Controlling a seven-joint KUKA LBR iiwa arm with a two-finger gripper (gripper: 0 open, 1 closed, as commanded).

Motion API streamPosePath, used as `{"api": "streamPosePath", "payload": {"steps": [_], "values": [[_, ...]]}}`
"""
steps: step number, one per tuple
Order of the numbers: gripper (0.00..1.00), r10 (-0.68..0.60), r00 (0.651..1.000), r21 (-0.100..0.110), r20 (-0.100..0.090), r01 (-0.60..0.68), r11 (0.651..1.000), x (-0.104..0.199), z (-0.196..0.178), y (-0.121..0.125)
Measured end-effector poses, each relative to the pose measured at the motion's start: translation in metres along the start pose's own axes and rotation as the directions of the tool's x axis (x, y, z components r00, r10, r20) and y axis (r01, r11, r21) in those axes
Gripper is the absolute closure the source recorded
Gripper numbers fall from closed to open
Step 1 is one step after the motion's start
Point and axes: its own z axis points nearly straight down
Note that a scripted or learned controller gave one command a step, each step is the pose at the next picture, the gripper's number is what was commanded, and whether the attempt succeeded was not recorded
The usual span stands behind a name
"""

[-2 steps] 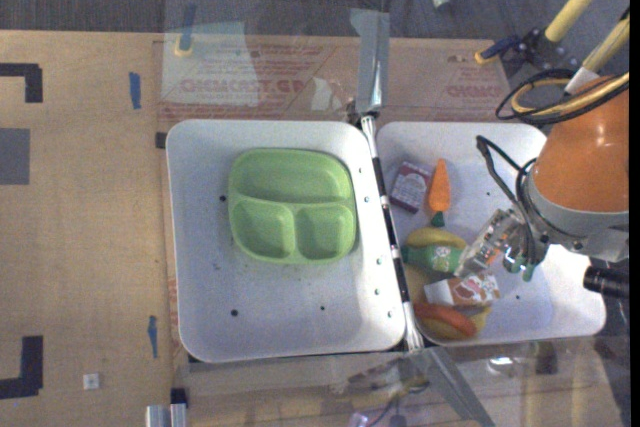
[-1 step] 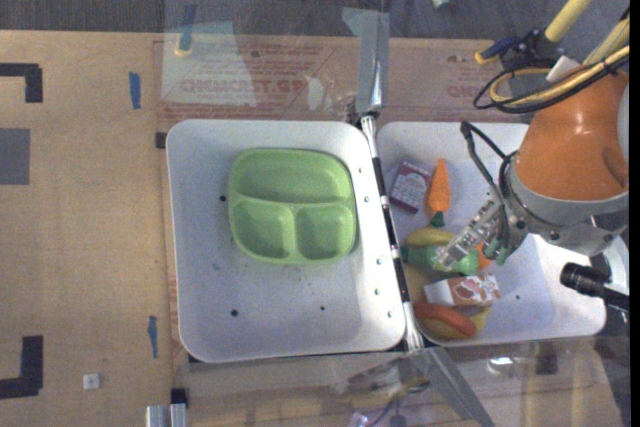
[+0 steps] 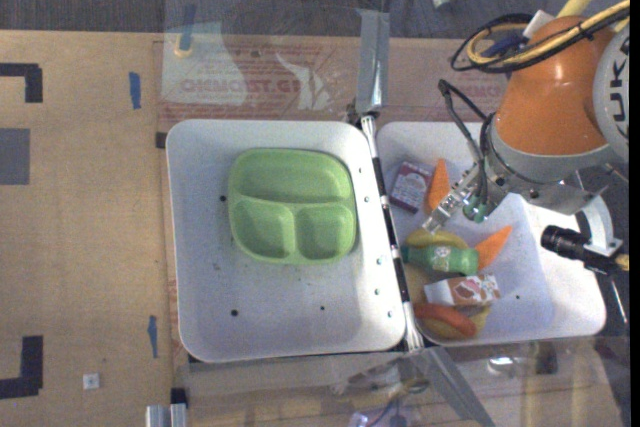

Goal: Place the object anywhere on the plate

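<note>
- The pincer [image 3: 462, 206] is seen hovering over the right bin [image 3: 575, 300], low above the toy food, with nothing visibly held between its fingers; whether they are apart or together cannot be told from this angle.
- The green plate [image 3: 292, 205], three-sectioned, is seen in the left bin [image 3: 200, 245], well apart from the pile, with the divider between the bins [image 3: 385, 245] in the way.
- The task's thing is judged to be the orange carrot piece [image 3: 437, 183], just beside the pincer, at the upper left of the pile.
- Its long axis is seen running nearly up and down the view, tilted slightly; the narrow end appears to point toward the near side.
- A purple packet [image 3: 408, 186] lies just beside it, so a double grab or a nudge is considered possible.
- The green bottle [image 3: 442, 260], a second orange piece [image 3: 492, 244] and a small carton [image 3: 462, 291] are crowded close below; a finger could be blocked by any of them.
- A closure across the tapered length rather than across the width could let the carrot squirt out.
- A carry that is too low could be caught on the divider and the piece dropped short of the plate.
</note>
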Motion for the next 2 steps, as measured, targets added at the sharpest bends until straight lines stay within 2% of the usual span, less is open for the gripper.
{"api": "streamPosePath", "payload": {"steps": [1, 2], "values": [[0.0, 0.0, 1.0, 0.0, 0.0, 0.0, 1.0, 0.0, 0.0, 0.0], [1.0, 0.0, 1.0, -0.003, 0.004, 0.0, 1.0, -0.001, -0.01, 0.001]]}}
